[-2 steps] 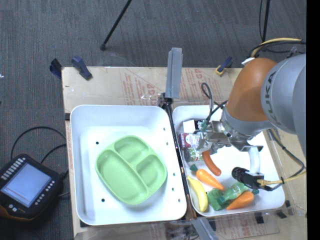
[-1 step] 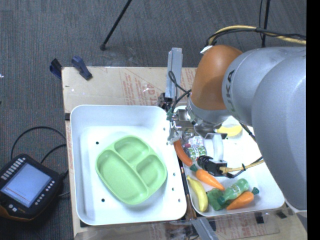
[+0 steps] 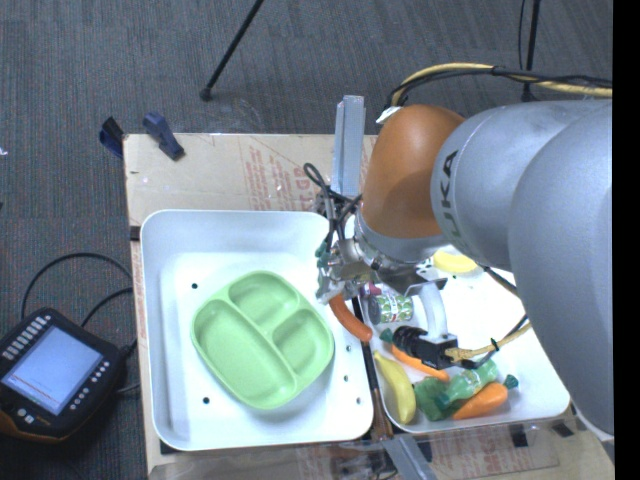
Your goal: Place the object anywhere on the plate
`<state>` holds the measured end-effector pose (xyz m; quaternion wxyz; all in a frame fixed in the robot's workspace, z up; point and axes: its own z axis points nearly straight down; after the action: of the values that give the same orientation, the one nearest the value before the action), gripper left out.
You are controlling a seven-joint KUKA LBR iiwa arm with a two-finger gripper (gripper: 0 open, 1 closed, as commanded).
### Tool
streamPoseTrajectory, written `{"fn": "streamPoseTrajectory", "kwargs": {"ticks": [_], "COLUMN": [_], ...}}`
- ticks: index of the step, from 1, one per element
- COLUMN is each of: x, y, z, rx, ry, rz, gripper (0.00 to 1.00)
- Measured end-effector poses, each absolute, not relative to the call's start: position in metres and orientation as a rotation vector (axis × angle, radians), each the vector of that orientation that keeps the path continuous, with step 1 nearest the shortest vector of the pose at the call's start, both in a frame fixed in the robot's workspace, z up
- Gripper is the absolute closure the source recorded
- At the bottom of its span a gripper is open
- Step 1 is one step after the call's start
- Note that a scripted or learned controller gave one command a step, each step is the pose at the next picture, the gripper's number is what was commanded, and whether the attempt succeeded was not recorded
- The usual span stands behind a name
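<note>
Plate (image 3: 262,340) is sitting bare; arm's end effector (image 3: 338,286) is working over the right bin (image 3: 545,393) (grip state: can't tell), placing not done.

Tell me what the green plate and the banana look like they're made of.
Plate: likely molded plastic, with an even pale green colour, a soft sheen and rounded compartment ridges. Banana: probably a plastic toy, smooth and uniformly yellow without spots, though the view is too coarse to be sure.
</note>
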<state>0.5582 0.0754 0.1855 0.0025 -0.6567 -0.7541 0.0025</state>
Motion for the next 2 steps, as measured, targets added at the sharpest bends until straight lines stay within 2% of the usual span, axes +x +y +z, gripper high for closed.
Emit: {"fn": "streamPoseTrajectory", "kwargs": {"ticks": [1, 2], "x": [0.552, 0.512], "y": [0.149, 0.117], "z": [0.206, 0.236], "rx": [-1.885, -1.872], "ry": [-2.51, -2.519], "rz": [0.006, 0.007], "gripper": [1.0, 1.0]}}
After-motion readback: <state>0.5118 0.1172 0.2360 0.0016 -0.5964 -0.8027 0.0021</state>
